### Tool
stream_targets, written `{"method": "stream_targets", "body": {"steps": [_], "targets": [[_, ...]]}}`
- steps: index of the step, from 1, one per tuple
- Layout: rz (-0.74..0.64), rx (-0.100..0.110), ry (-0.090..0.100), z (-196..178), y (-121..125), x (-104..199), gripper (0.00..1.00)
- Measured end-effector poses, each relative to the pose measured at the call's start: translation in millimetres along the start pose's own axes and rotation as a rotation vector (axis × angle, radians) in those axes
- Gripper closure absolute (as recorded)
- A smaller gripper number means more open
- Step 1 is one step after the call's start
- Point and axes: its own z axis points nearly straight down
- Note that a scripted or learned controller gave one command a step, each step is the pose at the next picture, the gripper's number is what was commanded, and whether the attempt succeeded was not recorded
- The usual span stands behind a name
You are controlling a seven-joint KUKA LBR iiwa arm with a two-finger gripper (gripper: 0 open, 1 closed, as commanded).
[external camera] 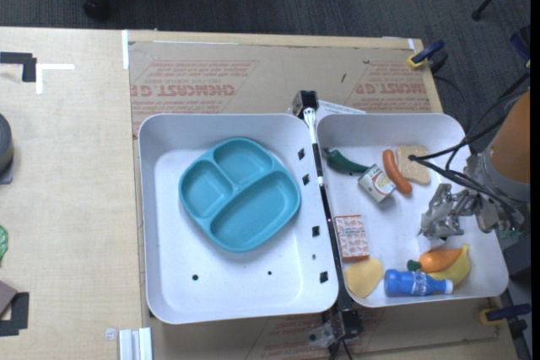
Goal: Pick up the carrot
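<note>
Camera view: gripper (440, 219) hangs low in the right bin (396, 124), fingers slightly apart, nothing between them. Carrot (440, 259) lies just below it near the bin's front right corner, resting on a banana (458, 270), beside a blue bottle (415, 283). Left bin (169, 299) holds a teal divided plate (240, 194).

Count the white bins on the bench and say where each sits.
2. The left bin holds a blue divided plate; the right bin beside it holds the toy food, with the carrot near its front right corner.
</note>
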Motion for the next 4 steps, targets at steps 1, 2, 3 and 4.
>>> {"method": "stream_targets", "body": {"steps": [1,2,3,4], "targets": [[-0.27,-0.006,-0.017,20,-4,-7,0.0],[-0.571,0.001,-0.019,20,4,-15,0.0],[-0.834,0.001,-0.027,20,-8,-16,0.0],[-1.257,0.01,-0.035,19,-2,-16,0.0]]}}
